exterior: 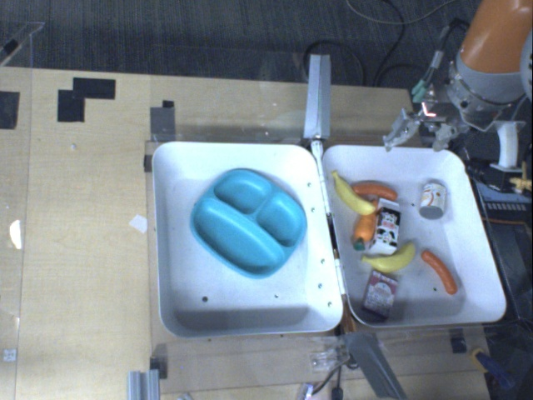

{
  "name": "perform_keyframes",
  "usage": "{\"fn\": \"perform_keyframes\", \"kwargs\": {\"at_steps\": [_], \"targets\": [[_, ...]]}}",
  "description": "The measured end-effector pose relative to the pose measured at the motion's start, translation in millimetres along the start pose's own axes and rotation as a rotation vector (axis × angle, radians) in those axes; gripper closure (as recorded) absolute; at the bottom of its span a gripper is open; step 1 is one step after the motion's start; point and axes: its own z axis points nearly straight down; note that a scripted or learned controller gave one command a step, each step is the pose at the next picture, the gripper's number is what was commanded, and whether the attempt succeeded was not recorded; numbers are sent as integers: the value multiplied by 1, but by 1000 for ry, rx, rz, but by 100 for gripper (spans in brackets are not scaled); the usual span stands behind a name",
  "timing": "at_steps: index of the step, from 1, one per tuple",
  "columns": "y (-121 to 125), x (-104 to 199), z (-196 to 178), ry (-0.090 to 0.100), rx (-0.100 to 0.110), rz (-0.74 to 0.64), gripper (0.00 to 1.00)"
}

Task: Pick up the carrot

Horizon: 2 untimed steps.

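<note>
Clutter is your main worry in the camera view. The carrot (364,229) lies in the right bin (479,248), toward that bin's left side, a short orange piece with a green end pointing to the near edge. It is hemmed in: a yellow banana (348,193) curves just above it, a black-and-white carton (385,228) sits against its right side, and a second banana (393,257) lies just below the carton. A reddish sausage (375,190) rests by the first banana's upper end.

You see the gripper (416,130) at the far rim of the right bin, hanging above the counter (83,223) edge, well apart from the carrot. Its fingers look spread and bare, with nothing between them, though they are small and partly blurred here.

From this I judge several ways the try could fail. A finger coming down on the carton side may land on the carton or shove it, since you have no visible gap there. A descent slightly off could close on the banana instead. The other sausage (439,272), orange-red and carrot-like, lies in the bin's right half and might be taken for the target. A small can (431,198) stands near the gripper's likely path and could be knocked.

The left bin (175,290) holds a blue divided plate (248,221), out of the way.
</note>
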Motion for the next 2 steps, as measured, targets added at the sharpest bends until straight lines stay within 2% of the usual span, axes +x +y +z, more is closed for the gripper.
{"fn": "perform_keyframes", "kwargs": {"at_steps": [1,2], "targets": [[-34,-5,119,1,1,-264,0],[-27,10,190,-1,-7,-300,0]]}}
